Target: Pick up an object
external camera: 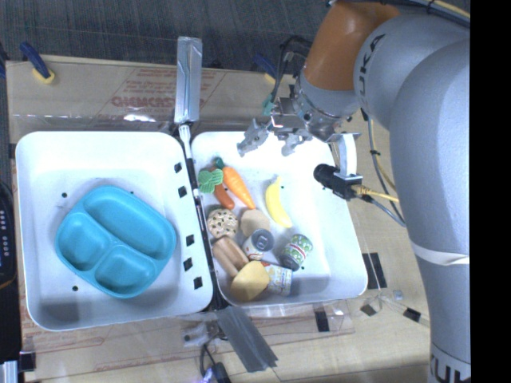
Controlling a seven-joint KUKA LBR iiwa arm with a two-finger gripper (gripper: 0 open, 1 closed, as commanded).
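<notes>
My gripper (pixel 271 139) hangs above the far edge of the right bin (pixel 343 254), its fingers spread and nothing between them. Below it in that bin lie an orange carrot (pixel 236 186) with a green top (pixel 209 179), a yellow banana (pixel 276 203), a spotted cookie (pixel 221 223), a beige roll (pixel 255 222), a hot dog (pixel 230 255), a yellow wedge (pixel 250 281), a small dark-topped jar (pixel 260 242) and two printed cans (pixel 297 250). The toys crowd the bin's left and near side.
The left bin (pixel 40 174) holds a blue divided plate (pixel 116 239). A metal divider post (pixel 188 78) rises between the bins at the back. A black sensor block (pixel 335 179) with a cable juts out over the right bin's right side.
</notes>
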